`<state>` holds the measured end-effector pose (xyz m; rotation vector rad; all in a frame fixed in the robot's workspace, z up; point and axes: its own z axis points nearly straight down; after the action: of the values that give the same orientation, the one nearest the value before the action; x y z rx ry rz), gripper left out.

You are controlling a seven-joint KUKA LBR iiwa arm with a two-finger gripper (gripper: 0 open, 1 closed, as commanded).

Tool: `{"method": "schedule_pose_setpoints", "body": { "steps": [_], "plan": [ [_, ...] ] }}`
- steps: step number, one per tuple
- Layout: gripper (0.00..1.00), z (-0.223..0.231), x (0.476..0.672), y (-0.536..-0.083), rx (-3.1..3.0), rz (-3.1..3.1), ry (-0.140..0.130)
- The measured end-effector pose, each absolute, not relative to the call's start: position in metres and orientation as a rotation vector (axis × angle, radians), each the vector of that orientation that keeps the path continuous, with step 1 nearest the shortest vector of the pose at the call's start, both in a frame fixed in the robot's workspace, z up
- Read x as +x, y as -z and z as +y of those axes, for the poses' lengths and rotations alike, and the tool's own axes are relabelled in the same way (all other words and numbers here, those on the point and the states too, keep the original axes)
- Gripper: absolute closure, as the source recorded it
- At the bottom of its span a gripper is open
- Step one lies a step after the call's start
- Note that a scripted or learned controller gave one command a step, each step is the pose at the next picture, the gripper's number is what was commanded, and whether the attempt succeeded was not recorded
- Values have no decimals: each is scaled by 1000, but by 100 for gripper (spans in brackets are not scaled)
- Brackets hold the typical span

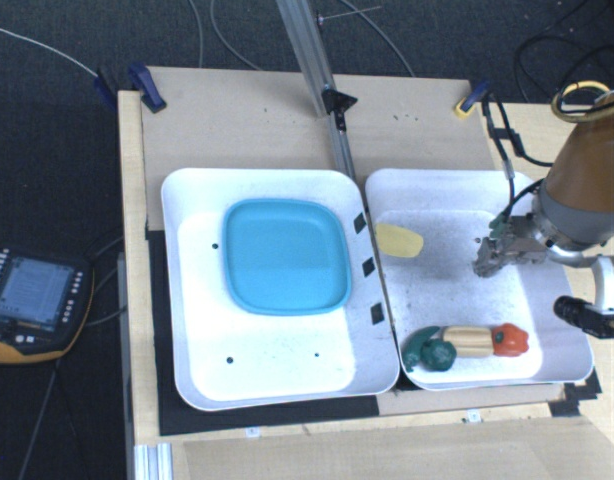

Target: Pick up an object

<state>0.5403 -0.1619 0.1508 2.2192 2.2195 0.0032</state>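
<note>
The arm reached in from the right, its orange band (pixel 587 163) above the grey wrist, and the hand (pixel 494 258) hung low over the right bin (pixel 457 193), near that bin's middle and toward its right side. Whether the hand was released or clenched could not be told from above, and nothing could be seen between its tips.

Within the right bin, a pale yellow object (pixel 399 240) lay near the left wall, well apart from the hand. Along the front wall sat a row of three pieces: a dark green object (pixel 429 352) on the left, a tan wooden cylinder (pixel 469 341) lying on its side in the middle, and a red object (pixel 510 340) at its right end. The three appeared to touch one another.

The left bin (pixel 187 298) held a light blue square plate (pixel 287 256), lying flat near its centre. Both bins rested side by side on the desk (pixel 237 118). A handheld controller (pixel 32 298) lay on the floor to the left.
</note>
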Motion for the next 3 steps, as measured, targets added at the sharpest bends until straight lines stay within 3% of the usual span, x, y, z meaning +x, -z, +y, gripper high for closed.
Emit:
{"method": "schedule_pose_setpoints", "body": {
  "steps": [1,2,3],
  "plan": [
    [100,-164,536,-212,2218,2218,-5],
    [100,-164,536,-239,2219,2220,-3],
    [100,-114,529,-230,2218,2227,-1]
  ]
}}
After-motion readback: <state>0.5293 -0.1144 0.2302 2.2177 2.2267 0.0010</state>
